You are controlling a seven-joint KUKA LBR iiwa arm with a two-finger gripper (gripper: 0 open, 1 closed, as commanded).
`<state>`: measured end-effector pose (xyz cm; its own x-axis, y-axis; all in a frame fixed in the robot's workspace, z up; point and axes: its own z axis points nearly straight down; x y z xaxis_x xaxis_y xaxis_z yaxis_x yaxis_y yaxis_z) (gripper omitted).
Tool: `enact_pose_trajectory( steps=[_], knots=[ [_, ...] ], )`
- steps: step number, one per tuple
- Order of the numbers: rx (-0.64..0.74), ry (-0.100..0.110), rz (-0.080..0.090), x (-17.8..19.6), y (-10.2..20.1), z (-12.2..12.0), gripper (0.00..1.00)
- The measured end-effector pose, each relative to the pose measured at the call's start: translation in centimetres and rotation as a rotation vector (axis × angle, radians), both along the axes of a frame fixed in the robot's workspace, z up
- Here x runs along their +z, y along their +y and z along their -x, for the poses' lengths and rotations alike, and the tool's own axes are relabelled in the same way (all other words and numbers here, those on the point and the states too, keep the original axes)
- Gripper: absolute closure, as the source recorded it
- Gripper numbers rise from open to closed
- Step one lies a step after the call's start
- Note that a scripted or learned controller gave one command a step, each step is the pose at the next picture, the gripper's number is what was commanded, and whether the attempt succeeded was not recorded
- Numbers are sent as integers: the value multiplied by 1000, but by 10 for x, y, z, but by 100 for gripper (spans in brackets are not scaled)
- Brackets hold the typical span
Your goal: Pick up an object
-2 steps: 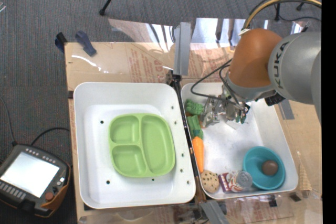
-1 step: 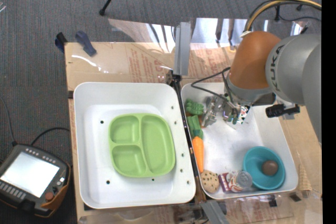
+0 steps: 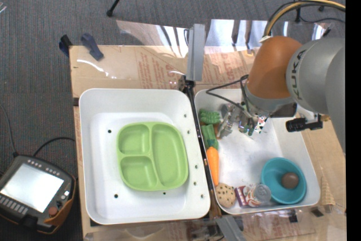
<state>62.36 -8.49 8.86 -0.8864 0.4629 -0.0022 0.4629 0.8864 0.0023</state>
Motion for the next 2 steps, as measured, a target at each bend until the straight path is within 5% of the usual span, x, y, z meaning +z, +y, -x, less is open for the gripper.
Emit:
enact_pose_trajectory(
  steps=[1, 2],
  knots=[
    [19, 1, 1, 0, 2, 3, 100],
    [109, 3, 2, -2, -78, 9, 100]
  ],
)
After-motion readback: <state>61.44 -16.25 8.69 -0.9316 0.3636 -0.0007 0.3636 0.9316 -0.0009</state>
